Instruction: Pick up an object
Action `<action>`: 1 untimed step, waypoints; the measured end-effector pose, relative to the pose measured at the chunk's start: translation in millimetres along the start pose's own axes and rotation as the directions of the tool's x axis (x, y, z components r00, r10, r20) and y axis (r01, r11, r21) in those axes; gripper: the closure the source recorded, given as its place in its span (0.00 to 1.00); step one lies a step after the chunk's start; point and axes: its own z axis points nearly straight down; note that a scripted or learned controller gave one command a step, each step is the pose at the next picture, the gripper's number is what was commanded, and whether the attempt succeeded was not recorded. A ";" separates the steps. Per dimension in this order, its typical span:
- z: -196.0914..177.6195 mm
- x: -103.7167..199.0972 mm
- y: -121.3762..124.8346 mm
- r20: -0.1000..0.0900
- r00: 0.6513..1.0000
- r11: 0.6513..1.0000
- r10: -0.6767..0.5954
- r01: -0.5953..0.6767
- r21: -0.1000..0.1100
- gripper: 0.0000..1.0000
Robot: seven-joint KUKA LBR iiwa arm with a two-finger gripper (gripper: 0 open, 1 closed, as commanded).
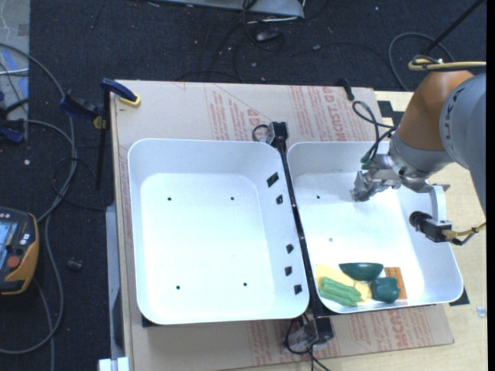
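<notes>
1. My gripper hangs over the far part of the right bin, near the middle of its back stretch. I cannot tell how it is set, because from above the wrist hides that.
2. My arm comes in over the bin's far right corner, with the orange band above the wrist sitting past the bin's rim.
3. The things to pick are all crowded into the near end of the right bin, well apart from my gripper: a dark green bowl, a green ridged piece shaped like a small cucumber, a teal lump, a pale yellow flat piece under them, and an orange block just behind the teal lump.
4. The ridged piece lies close to the near wall and close to the divider side; the teal lump and orange block sit near the near wall too.
5. Between my gripper and that cluster the white floor of the right bin is bare, so there is open room there.
6. The left bin sits just beside the right one, their inner rims meeting along a black strip with small clips.
7. Both bins rest on a cardboard sheet whose edges show all around them.
8. A blue clamp with a yellow tip sits at the sheet's far left corner.
</notes>
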 end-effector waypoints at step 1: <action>-62.3 1.4 5.4 0.001 1.000 1.000 0.000 0.000 -0.004 1.00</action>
